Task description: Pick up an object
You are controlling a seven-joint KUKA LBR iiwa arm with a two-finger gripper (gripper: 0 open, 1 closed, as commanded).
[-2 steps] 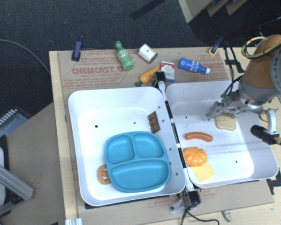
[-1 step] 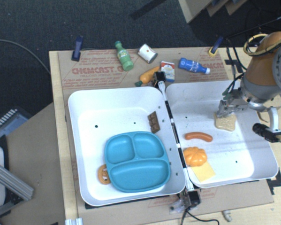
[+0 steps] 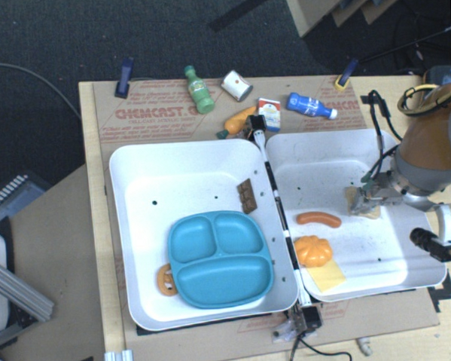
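Observation:
In the right bin [image 3: 337,151] lie an orange sausage [image 3: 319,219], an orange pumpkin-like toy [image 3: 313,250] and a yellow cheese slice [image 3: 328,275]. My gripper [image 3: 364,196] is lowered near the bin's right side, over a small tan piece [image 3: 370,210] that it partly hides. Whether it touches that piece cannot be told. The grey arm with its orange band [image 3: 428,137] comes in from the right. The left bin [image 3: 172,175] holds a blue divided plate [image 3: 218,258], a brown chocolate bar [image 3: 247,196] and a pretzel [image 3: 166,280] peeking from under the plate.
Behind the bins, on the board, lie a green bottle [image 3: 200,90], a blue bottle [image 3: 310,106], a small carton [image 3: 269,114], a white can [image 3: 236,85] and an orange toy [image 3: 240,121]. Cables [image 3: 378,123] hang by the arm. A black part [image 3: 428,242] overhangs the right bin's edge.

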